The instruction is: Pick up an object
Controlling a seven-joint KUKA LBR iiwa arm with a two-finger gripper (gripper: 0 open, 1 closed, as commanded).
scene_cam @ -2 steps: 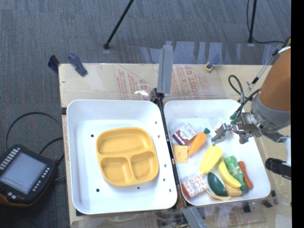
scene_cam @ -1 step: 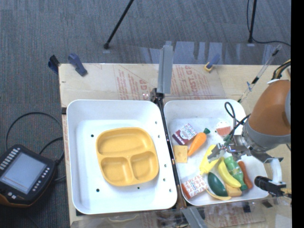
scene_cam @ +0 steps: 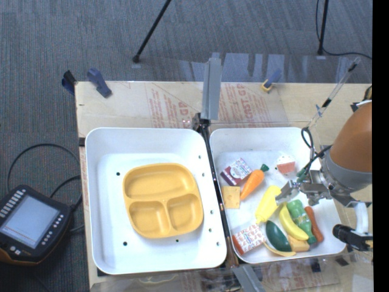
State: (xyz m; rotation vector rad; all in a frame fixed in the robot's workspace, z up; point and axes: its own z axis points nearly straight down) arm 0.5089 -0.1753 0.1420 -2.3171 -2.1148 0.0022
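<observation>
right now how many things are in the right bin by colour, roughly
Right bin, as far as the pile lets me tell:
Yellow: 3 (pepper-like piece, banana, cheese slice)
Orange: 2 (carrot, small carrot-like piece)
Green: 2 (dark green piece, light green piece)
Printed packets: 3 ()
Total: 10

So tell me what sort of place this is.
Most likely a robotics lab: a robot arm over two white bins of toy food, a teach pendant on grey carpet, and tripod legs.
</observation>
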